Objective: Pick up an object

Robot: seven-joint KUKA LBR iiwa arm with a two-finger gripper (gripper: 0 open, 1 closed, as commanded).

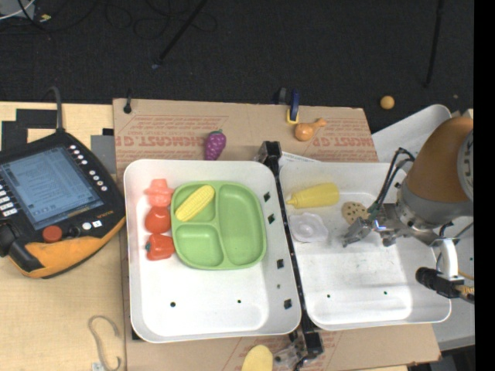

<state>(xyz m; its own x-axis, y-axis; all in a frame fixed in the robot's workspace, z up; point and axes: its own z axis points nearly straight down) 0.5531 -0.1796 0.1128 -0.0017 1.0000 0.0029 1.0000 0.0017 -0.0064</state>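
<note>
1. A bench (62, 315) under cardboard (178, 130) carries two white bins against dark flooring.
2. The left bin (201, 308) holds a green divided plate (220, 230) with corn (193, 202) in its far-left compartment, apparently as staged clutter.
3. In the right bin (363, 300), a yellow bottle (313, 196) lies along the far edge, near a speckled cookie (354, 209).
4. The gripper (370, 229) hangs low beside the cookie, fingers spread, pinching nothing, seemingly lined up for a grasp.

Dark carpet floor (232, 37) lies behind a light wooden bench (54, 315)
</note>
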